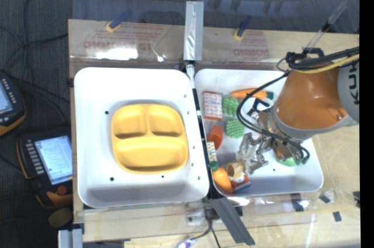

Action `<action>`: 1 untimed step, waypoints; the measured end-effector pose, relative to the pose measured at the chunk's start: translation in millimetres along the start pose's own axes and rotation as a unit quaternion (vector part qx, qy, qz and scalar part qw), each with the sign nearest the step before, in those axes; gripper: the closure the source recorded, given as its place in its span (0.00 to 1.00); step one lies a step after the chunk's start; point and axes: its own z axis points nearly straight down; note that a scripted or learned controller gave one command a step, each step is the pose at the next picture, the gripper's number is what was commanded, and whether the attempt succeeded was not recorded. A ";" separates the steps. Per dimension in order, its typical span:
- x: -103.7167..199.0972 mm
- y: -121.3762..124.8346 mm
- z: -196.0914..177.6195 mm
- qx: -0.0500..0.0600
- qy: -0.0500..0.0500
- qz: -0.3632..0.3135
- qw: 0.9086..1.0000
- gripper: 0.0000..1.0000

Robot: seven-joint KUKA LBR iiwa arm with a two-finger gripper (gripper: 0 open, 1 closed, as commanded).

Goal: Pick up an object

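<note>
The right bin [304,182] holds several small objects. My gripper [252,154] hangs low over its middle, below the arm's orange band [307,102]. Just below and left of the gripper lies a brown round-ended piece [235,169], beside an orange object [221,179] in the bin's front left corner. An orange-red block [216,137] and a green studded toy [234,126] lie left of the gripper. A white and red packet [211,105] and an orange carrot-like item [248,93] lie farther back. A green item [288,161] shows partly under the wrist.
The left bin [93,89] carries a yellow divided plate [149,137]. A raised divider [198,124] runs between the two bins. Black cables [304,57] loop above the arm. A handheld screen unit [49,159] lies off the bench at the left.
</note>
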 end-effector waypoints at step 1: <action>-30.5 -53.6 40.3 0.001 -0.007 0.150 0.989 1.00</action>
